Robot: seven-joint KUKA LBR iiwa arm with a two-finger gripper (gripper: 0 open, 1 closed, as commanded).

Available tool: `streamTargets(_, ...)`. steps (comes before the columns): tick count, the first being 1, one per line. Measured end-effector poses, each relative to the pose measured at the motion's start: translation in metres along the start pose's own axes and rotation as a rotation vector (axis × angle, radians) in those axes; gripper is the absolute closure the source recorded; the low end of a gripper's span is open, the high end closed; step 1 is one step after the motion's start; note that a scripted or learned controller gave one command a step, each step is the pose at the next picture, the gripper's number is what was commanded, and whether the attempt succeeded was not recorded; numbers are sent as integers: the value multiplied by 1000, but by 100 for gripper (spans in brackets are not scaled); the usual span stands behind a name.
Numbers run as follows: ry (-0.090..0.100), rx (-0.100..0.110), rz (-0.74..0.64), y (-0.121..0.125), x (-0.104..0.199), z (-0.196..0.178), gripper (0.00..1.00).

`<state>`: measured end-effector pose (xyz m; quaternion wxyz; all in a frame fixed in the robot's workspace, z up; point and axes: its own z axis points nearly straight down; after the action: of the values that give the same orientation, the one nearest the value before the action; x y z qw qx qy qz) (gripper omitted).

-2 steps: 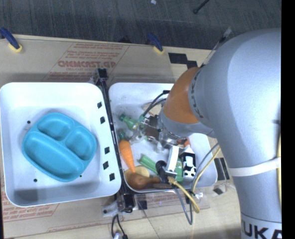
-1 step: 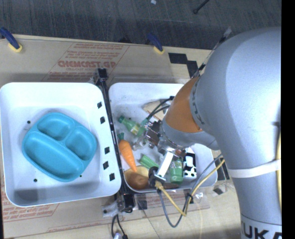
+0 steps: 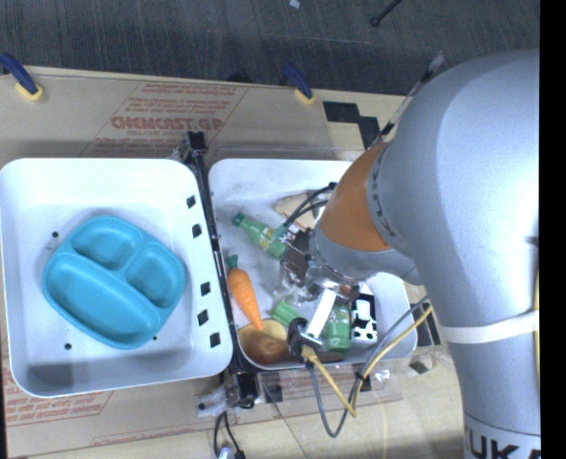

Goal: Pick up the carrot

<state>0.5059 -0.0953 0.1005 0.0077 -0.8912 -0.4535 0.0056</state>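
Grey with an orange band, the arm (image 3: pixel 455 189) covered most of the right bin's (image 3: pixel 264 175) right half, so a good part of that bin's contents was hidden. Beneath the right bin spread the brown surface (image 3: pixel 168 113), and against its left wall stood the left bin (image 3: pixel 34 199), holding a blue divided plate (image 3: pixel 114 280) well apart from the work.

Over the middle of the right bin hung the tool (image 3: pixel 302 277). Whether it was spread or pressed together I could not tell, and nothing could be seen held in it. The carrot (image 3: pixel 246 297) lay in the right bin close to its left wall, tilted, thick end toward the top and tip toward the bottom, to the left of the tool.

The risks, as I judged them, came from crowding. A brown rounded thing (image 3: pixel 264 344) sat in the right bin's lower left corner, touching or nearly touching the carrot's tip. A green bottle (image 3: pixel 261 234) lay in the upper middle, and a smaller green thing (image 3: pixel 285 312) lay near the centre. A descent from that spot would likely have met the green clutter rather than the carrot — a wrong pick. Closing too near the left wall could have struck the rim, and a grip on the narrow tip would probably have slipped off the taper — or dragged the brown thing along.
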Motion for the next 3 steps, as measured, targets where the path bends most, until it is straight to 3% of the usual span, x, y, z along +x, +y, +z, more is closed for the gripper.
streamTargets(1, 8, -9, 119, -48, 92, -92, 100)
streamTargets(2, -4, -9, -401, -47, 32, -90, 100)
streamTargets(3, -2, -6, -197, -105, 89, -88, 100)
